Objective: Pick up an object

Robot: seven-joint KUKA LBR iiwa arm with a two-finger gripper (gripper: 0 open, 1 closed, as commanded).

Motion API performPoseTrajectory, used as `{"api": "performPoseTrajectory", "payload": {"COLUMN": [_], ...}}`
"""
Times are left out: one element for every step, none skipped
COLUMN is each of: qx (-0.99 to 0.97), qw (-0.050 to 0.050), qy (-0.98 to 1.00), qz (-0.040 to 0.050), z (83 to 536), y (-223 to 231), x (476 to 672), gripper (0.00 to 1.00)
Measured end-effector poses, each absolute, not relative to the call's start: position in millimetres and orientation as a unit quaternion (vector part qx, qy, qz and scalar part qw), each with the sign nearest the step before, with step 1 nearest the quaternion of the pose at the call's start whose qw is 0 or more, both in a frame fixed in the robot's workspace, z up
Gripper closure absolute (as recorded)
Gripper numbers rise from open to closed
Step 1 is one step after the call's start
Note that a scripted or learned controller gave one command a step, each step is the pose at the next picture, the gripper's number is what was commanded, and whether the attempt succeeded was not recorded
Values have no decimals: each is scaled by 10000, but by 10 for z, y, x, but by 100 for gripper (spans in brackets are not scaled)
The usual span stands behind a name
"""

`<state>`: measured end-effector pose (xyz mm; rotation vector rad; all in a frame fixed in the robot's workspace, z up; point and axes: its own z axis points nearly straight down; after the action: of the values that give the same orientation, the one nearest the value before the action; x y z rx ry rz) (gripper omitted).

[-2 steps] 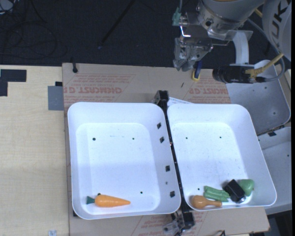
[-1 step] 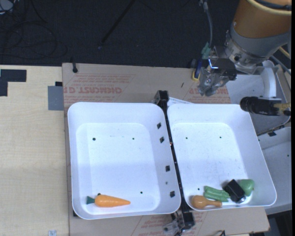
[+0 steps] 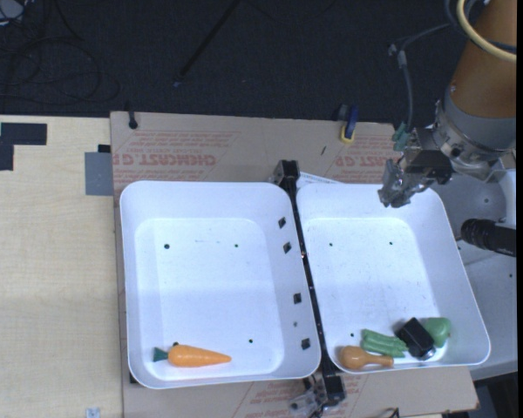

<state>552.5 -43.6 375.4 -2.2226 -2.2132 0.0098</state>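
Observation:
An orange carrot (image 3: 197, 355) with a green top lies at the near left corner of the left bin (image 3: 139, 233). In the right bin (image 3: 375, 251), along the near edge, sit a tan pear-shaped piece (image 3: 363, 359), a green pod-like piece (image 3: 383, 343), a black block (image 3: 416, 337) and a light green piece (image 3: 438, 327), all bunched together. My gripper (image 3: 395, 195) hangs over the far right corner of the right bin, well away from that cluster, with nothing seen between its fingers.
A black divider (image 3: 298, 277) with clips runs between the two bins. Cardboard (image 3: 235, 151) lies under the bins, with a blue and yellow clamp (image 3: 348, 124) at its far edge. A black cylinder (image 3: 492, 235) juts in at the right.

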Motion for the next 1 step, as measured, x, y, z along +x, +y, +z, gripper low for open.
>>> {"api": "performPoseTrajectory", "payload": {"qx": [-7072], "qw": [-19], "qy": [-7071], "qz": [-16], "z": [4593], "y": [-487], "x": [5092], "gripper": [100]}}
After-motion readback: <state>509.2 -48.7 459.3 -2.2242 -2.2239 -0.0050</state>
